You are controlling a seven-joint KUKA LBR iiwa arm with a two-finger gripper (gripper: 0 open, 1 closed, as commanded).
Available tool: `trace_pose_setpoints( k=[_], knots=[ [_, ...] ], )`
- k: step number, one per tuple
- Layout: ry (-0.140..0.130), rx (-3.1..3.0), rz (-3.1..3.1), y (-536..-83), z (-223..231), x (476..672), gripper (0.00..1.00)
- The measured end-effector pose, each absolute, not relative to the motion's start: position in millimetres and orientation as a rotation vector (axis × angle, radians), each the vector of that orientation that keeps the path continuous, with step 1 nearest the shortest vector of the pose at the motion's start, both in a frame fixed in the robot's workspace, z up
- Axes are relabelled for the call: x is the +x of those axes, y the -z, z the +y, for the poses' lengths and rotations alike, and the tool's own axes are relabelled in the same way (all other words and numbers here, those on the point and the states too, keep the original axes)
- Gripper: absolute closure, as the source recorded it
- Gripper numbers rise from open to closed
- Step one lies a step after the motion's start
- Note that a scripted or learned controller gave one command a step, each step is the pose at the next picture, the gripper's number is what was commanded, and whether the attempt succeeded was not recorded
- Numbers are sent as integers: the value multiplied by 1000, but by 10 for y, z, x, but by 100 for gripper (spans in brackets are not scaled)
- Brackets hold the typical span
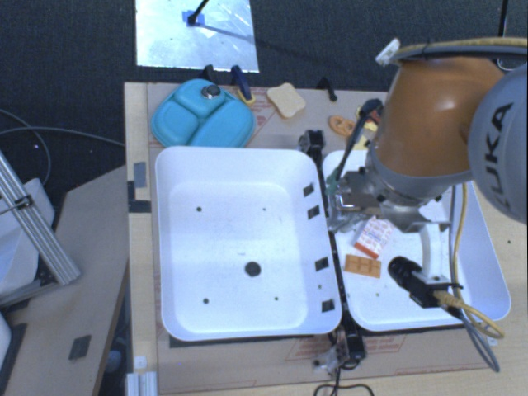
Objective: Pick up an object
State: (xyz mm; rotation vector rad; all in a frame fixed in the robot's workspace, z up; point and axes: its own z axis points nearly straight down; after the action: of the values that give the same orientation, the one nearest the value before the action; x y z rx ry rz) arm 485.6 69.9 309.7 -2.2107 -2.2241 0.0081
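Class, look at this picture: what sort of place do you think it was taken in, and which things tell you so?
Most likely a robotics lab or test bench. A grey and orange KUKA arm reaches over two shallow white bins set side by side on a bench, with small objects such as a red-and-white packet for picking.

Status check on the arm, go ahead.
Arm low over right bin, wrist hiding the gripper. Box and cracker lie loose on bin floor, not held. Left bin has a small dark disc. No obstruction seen.
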Motion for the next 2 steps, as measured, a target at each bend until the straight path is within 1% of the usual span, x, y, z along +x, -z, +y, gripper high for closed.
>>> trace_pose_setpoints(
  k=[1, 2],
  knots=[
    [20, -2217, -2235, -4174, 1053, 4875, 100],
    [18, -2229, -2226, -5104, 733, 4870, 100]
  ],
)
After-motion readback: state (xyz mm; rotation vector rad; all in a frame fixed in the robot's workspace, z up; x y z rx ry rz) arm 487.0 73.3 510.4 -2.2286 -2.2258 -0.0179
